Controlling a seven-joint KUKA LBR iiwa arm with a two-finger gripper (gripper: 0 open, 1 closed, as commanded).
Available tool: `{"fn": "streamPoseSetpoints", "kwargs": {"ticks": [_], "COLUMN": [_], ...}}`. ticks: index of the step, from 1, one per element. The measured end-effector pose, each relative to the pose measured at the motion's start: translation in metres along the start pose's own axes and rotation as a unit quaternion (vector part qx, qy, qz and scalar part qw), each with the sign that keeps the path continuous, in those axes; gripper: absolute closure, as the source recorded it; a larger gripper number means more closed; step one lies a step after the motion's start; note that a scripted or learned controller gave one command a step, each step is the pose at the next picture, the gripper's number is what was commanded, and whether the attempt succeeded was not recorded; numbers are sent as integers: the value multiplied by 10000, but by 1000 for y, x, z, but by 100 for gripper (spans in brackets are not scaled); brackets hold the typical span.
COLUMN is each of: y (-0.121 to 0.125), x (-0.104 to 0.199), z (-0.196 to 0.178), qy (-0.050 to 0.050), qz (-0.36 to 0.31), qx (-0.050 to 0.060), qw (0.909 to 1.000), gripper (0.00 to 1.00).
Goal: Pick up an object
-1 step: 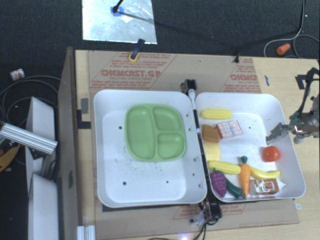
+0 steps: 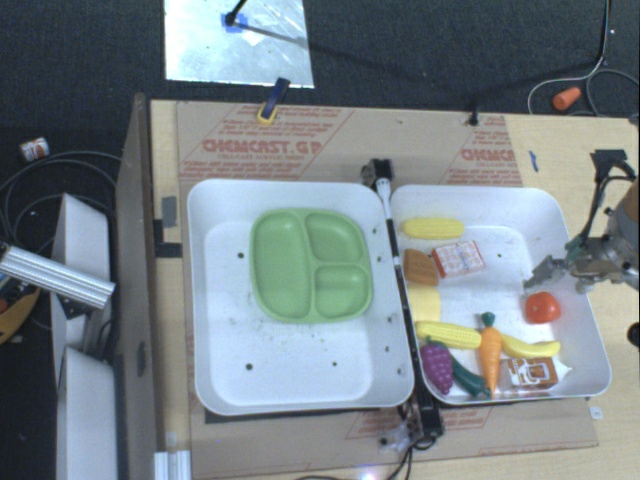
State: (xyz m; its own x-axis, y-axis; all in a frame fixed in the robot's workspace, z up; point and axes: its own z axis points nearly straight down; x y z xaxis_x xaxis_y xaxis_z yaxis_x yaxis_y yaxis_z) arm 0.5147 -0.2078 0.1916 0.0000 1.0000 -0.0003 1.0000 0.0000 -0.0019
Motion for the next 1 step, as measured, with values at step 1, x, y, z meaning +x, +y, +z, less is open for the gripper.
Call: {"fn": "streamPoseSetpoints", "kwargs": {"ticks": [1], "y": [30], "x": [2], "z": [65], "qy": [6], "qz": [-25], "qx": [0], "qw": [10000], "gripper": [0]}}
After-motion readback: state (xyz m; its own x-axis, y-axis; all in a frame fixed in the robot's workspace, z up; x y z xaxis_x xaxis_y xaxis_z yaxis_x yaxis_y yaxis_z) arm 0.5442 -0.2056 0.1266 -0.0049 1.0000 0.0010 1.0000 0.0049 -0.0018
